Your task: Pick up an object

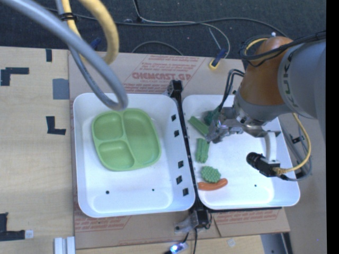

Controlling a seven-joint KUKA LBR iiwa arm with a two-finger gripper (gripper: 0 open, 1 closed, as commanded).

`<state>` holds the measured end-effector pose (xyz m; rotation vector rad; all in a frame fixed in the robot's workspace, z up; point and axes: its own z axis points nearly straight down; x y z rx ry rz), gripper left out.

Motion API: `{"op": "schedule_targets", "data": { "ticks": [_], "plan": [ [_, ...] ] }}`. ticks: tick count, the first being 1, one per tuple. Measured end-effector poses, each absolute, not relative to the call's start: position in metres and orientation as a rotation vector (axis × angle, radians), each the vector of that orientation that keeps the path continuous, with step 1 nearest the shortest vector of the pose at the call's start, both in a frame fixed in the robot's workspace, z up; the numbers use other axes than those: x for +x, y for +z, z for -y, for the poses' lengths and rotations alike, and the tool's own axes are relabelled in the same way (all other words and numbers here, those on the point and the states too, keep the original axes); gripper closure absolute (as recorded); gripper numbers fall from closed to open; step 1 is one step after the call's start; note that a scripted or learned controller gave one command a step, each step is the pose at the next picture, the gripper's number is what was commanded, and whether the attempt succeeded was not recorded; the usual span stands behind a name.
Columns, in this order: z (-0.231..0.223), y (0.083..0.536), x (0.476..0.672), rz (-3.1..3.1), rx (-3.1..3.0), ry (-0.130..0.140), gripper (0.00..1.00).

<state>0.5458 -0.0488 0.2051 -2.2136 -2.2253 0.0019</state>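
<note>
Several toy foods lie at the left side of the right bin (275, 194): a green stick (198, 125), a ridged green piece (202, 150), a bumpy green round piece (210, 173) and an orange carrot-like piece (213, 184). My gripper (215, 130) hangs low over the bin, just right of the green stick and the ridged piece. A dark green thing (213, 116) sits right at the fingers; I cannot tell whether it is held. The arm's orange band (265, 81) is above it.
The left bin (90, 194) holds a light green divided plate (126, 139). A grey hose and a yellow hose cross the upper left. A black divider clip strip (183, 142) runs between the bins. Cables hang by the arm at the right bin's right side.
</note>
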Motion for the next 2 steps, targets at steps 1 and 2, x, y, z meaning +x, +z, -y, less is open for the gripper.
{"op": "schedule_targets", "data": {
  "ticks": [1, 2],
  "plan": [
    [0.004, 0.203, 0.534, 2.225, -2.213, 0.003, 1.00],
    [-0.052, 0.222, 0.523, 2.229, -2.211, -0.001, 1.00]
  ]
}}
